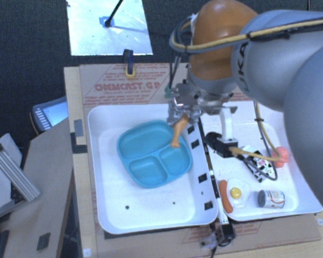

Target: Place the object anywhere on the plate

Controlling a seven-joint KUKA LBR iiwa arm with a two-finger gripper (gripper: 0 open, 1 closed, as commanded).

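1. Handling first: the object (178, 134) is a thin tan stick-looking piece, maybe a toy drumstick or a wooden peg, hard to say which. It reads as light and stiff, not fragile, and probably a bit slick if it's plastic. A narrow shape like that likes to swivel in a pinch, so taking it near one end, as here, leaves the free end swinging. A hold nearer the middle would be steadier.

2. Claw state: the claw (181, 119) looks clamped on the top end of the object, fingers drawn in around it. The contact spot is small and partly shaded, so that's a judgement.

3. Position: the object hangs tilted from the claw, its lower end reaching down over the upper right rim of the blue plate (130, 141). Whether the tip touches the plate or just floats above it, can't tell.

4. The plate sits in the left bin (109, 212), three compartments, angled a bit.

5. The right bin (301, 201) has the leftovers: a small can (271, 198), a fried-egg toy (235, 194), and a pink piece (283, 154), all well apart from the plate.
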